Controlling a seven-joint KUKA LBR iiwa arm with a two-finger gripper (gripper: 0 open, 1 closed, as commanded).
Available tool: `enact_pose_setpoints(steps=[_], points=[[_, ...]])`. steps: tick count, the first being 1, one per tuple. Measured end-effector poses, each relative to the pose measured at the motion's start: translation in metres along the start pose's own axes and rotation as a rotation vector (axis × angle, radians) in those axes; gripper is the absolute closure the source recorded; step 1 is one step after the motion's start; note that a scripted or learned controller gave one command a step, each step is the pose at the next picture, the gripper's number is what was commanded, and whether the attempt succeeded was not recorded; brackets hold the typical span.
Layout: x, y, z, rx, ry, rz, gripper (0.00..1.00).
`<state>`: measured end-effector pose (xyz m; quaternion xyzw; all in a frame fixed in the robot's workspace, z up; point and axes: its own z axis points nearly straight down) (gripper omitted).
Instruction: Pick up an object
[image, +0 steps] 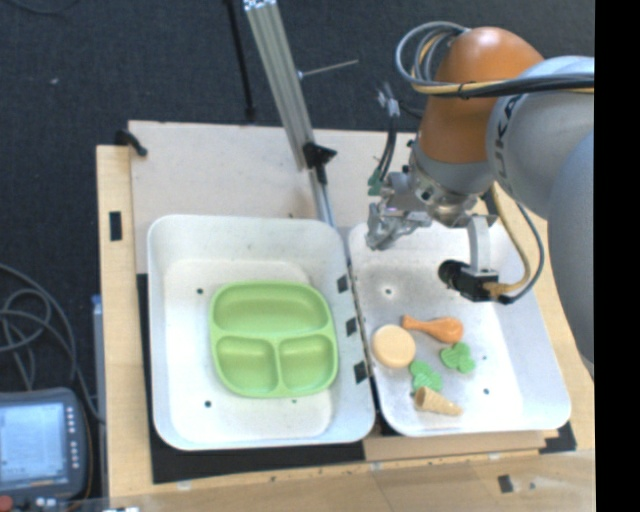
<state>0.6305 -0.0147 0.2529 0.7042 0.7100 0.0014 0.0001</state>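
In the right bin (520, 380) lie an orange drumstick-shaped toy (436, 327), a round tan disc (393, 347), two green leafy pieces (459, 357) (425, 376) and a small cone-shaped piece (436, 402). My gripper (381, 234) hangs over the bin's far left corner, well above and behind these toys. Nothing shows between its fingers.
The left bin (180, 300) holds a light green divided plate (273, 337). A metal pole (290, 110) slants up from between the bins at the back. A black cable clip (470, 281) hangs from the arm over the right bin.
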Motion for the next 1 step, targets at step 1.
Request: enact_pose_setpoints(steps=[1], points=[[0.0443, 0.0048, 0.0042, 0.001, -0.001, 0.001, 1.00]])
